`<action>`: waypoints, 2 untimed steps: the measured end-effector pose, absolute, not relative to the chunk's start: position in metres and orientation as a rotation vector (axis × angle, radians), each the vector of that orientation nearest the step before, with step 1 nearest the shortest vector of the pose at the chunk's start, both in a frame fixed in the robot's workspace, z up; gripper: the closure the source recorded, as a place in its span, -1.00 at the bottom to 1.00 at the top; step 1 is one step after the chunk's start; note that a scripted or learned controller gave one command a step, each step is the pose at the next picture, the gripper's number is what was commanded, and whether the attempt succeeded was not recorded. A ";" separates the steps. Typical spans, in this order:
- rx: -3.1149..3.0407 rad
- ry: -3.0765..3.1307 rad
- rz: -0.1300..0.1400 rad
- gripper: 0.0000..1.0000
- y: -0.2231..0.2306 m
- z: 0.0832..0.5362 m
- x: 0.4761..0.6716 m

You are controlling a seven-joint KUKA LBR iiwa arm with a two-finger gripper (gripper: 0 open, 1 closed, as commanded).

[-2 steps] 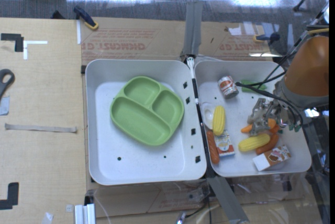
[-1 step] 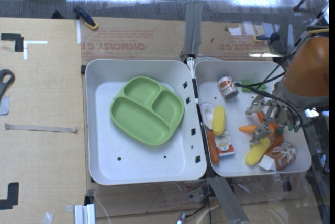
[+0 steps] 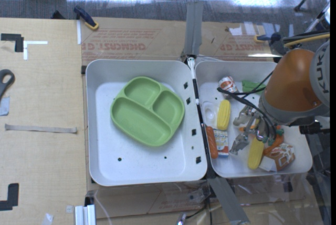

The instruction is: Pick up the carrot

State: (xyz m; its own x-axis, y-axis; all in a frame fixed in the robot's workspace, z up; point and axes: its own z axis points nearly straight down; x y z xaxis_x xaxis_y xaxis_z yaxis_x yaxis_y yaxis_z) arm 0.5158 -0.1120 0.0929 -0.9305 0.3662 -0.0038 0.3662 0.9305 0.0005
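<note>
2 white bins [image 3: 94, 129]; 1 green divided plate [image 3: 147, 110]; 2 corn cobs [image 3: 223, 115]; 1 carrot [image 3: 211, 142]; 1 gripper [image 3: 242, 134].

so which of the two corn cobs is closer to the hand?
The corn cob at the right bin's near edge, beside the hand; the other cob lies farther left.

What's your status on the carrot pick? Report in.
Gripper low in right bin, nothing seen between fingers. Carrot lying by bin's left wall, untouched. Corn cob and small carton crowd it.
</note>
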 end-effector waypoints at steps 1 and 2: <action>1.203 2.898 -0.001 -1.00 -0.165 0.092 0.560; 1.195 2.897 -0.002 1.00 -0.165 0.102 0.562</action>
